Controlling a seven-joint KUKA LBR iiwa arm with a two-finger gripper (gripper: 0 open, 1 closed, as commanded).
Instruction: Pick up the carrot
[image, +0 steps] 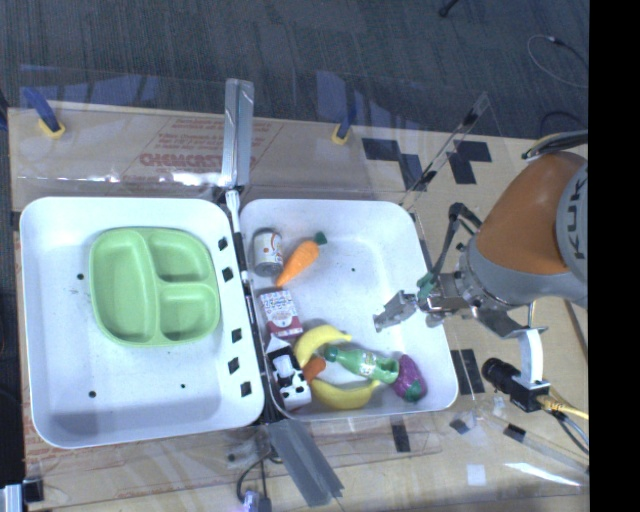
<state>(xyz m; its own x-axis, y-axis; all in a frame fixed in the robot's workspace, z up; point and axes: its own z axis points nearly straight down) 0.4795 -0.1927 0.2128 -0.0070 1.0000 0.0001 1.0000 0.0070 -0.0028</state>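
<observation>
The carrot (299, 260) lies untouched at the right bin's (385, 225) upper left, beside a can (266, 250). The gripper (394, 312) hovers well apart, apparently approaching; next it must cross leftward.

My arm (530, 240) runs off the right edge, so I see only its wrist end. My gripper (398, 310) is small and blurred; the state of its tip is beyond telling. Beside the banana (335, 390), a green bottle (362, 361) lies across it and covers its middle. Left of the banana, a small black-and-white item (290, 385) is too small to identify, and the label on the red packet (280, 310) above the banana is unreadable.
</observation>
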